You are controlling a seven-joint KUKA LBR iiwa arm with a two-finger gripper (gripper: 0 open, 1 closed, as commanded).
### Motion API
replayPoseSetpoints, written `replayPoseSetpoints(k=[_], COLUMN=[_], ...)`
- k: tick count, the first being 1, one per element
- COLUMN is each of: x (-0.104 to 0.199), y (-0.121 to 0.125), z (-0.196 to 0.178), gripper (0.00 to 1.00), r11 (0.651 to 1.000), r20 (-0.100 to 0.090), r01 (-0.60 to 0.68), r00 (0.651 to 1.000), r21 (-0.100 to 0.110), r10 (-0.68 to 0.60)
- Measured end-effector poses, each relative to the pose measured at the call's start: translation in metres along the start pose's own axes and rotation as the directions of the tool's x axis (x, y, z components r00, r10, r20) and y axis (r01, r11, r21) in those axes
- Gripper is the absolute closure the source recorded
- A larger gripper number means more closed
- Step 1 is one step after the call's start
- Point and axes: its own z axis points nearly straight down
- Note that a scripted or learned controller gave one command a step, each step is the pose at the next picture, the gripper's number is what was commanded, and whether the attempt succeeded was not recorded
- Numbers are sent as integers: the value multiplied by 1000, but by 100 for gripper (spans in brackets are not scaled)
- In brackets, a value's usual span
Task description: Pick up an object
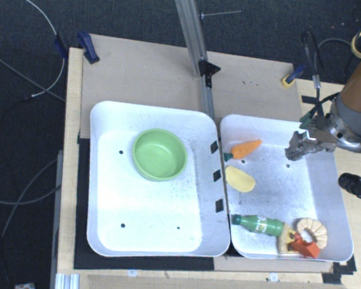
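Gripper [295, 150] poised over the right bin's [330, 188] far side, nothing visibly held; open or closed not discernible from this angle.

Nearest candidate: the orange carrot [247, 148], left of the gripper near the bin's left wall. Probably light, stiff plastic, smooth and apt to slip; best pinched across its thick middle. Just below it, a yellow lemon-like piece [239, 179], rounded and likely to roll. Along the near edge, a green bottle [260, 225] lying on its side, touching or nearly touching a ringed pastry toy [312, 230] and a red piece [303, 248]: crowded, awkward to pinch cleanly. Over in the left bin [109, 184], a green bowl [159, 154], well apart. Open floor around the carrot, little in the way.
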Motion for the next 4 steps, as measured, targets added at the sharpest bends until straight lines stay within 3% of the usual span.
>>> replayPoseSetpoints(k=[1,2,4], x=[1,57,160], y=[2,-6,-11], z=[-39,-24,-14], gripper=[100,100,100], r11=[1000,1000,1000], r20=[1,-6,-4], r01=[-1,3,3], r00=[1000,1000,1000], r21=[0,19,23], r10=[1,-3,-3])
